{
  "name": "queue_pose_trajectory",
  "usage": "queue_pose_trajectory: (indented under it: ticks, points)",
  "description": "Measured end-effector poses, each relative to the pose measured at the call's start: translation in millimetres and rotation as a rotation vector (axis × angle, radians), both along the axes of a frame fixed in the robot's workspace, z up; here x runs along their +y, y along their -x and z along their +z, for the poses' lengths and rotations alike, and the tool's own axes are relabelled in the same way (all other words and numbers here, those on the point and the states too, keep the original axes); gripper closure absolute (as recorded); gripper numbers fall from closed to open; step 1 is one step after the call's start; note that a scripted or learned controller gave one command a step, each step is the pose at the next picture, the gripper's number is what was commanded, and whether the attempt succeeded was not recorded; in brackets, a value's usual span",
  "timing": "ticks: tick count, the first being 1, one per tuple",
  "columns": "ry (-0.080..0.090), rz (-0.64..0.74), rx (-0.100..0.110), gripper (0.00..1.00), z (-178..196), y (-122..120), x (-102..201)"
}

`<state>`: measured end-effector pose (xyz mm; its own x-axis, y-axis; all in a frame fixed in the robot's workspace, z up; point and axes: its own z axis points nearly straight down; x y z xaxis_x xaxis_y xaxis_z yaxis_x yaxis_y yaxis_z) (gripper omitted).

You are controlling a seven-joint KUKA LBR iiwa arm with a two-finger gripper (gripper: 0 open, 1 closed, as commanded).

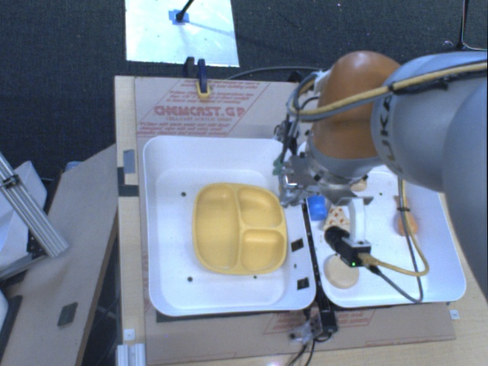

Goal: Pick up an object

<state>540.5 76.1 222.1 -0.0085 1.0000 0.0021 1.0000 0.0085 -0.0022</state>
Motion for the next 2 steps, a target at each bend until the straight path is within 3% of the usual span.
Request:
queue_pose_trajectory:
  ticks: [1, 2]
  points:
    - [0.0, 0.0, 0.0, 1.0, 1.0, 28.7, 32.6]
    - [0.001, -0.006, -0.002, 0.0, 1.2, 27.5, 30.3]
